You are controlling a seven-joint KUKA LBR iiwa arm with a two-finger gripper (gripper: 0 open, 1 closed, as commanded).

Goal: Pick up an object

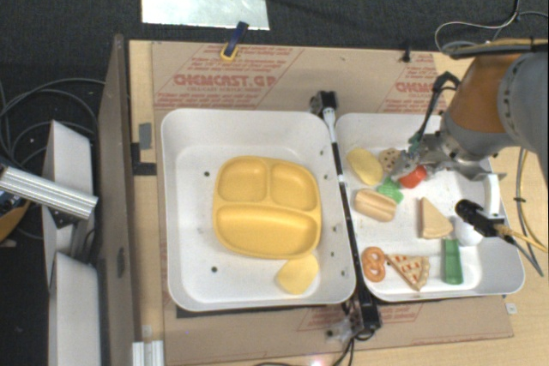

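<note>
Descend straight and slowly over one chosen piece, centre it between the fingertips, close only once both sides are flanked, then lift vertically and check that nothing neighbouring is dragged along. Gripper (415,160) low in the right bin (506,270), tip among the toy food; finger opening: cannot tell, hidden by the wrist and by clutter. Nothing seen gripped. Directly at the tip: red piece (413,177), apparently touching or just beneath. Just beside, toward the left: green piece (390,189) and brown cookie (391,159). Slightly farther left: yellow lemon-shaped piece (364,166) and hot-dog bun (375,204). Toward the near edge of the bin: bread wedge (433,220), green bar (451,261), waffle slice (410,269), pretzel (374,263). Well apart, in the left bin (184,184): yellow divided tray (266,207) and pale yellow slice (297,274). Likely target, by judgement: the red piece, being closest. Risk: crowded neighbours, so a skewed closure could catch two items or push the target aside.
</note>
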